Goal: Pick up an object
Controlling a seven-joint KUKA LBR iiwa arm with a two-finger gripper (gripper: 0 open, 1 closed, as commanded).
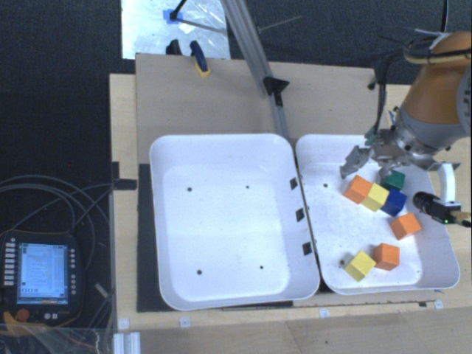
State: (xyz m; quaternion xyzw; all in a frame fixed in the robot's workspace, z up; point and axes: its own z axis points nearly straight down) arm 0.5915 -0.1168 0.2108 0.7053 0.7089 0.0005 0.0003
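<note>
- Blocks, small and coloured, lie loose in the right bin (442,271); any of them would serve as the thing to pick up.
- Upper cluster, packed close: orange block (358,189) touching a yellow block (377,196), a blue block (394,201) just beside that, a green block (395,179) tucked behind, partly under the wrist.
- Second orange block (405,226) sits a little apart, toward the bin's right wall.
- Lower pair: yellow block (360,265) and orange block (386,256), touching or nearly so, near the front edge.
- Gripper (359,161) hangs over the upper cluster, just above and behind the first orange block. Nothing is seen between its fingers.
- Fingers appear spread apart, though they are small and somewhat blurred at this slant; taken as apart, not clamped.
- Judgement: the tool's place over the tight cluster suggests a descent on the orange or yellow block; crowding there may leave a finger landing on a neighbour rather than beside the target.
- Arm (439,87), grey with orange band, reaches in from the right, wrist tilted down into the bin.
- Left bin (221,220) lies alongside, rims touching the right bin.
- Farther out: a slanted metal pole (251,39) crossing toward the bins' seam, and a handheld control pendant (40,275) with cables on the dark floor at left.
</note>
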